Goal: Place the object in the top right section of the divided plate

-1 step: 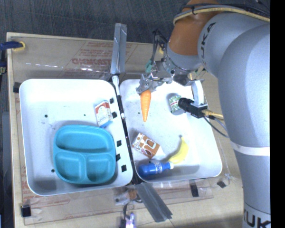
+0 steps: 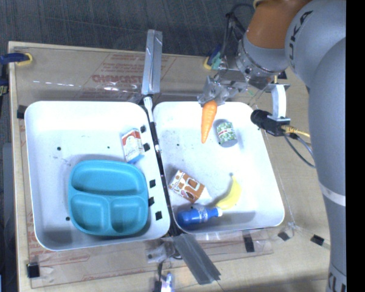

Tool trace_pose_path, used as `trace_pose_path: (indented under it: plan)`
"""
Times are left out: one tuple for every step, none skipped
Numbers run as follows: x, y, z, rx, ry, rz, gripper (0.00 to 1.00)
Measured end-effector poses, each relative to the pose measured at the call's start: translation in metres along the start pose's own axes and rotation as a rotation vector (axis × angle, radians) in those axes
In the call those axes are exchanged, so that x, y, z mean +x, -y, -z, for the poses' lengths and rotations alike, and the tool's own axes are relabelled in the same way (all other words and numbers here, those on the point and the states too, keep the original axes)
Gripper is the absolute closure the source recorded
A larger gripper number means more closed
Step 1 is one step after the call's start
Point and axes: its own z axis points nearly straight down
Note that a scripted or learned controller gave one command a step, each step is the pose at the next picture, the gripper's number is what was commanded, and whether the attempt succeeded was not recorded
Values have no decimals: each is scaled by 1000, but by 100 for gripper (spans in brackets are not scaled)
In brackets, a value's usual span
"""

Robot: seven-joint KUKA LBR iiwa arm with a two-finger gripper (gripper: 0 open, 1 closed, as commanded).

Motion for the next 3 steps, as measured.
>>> trace_pose_path:
  plan:
    - [4, -20, 117, -1, 0, 76, 100]
    - [84, 20, 23, 4, -1, 304, 100]
    - [169, 45, -68, 3, 1, 387, 100]
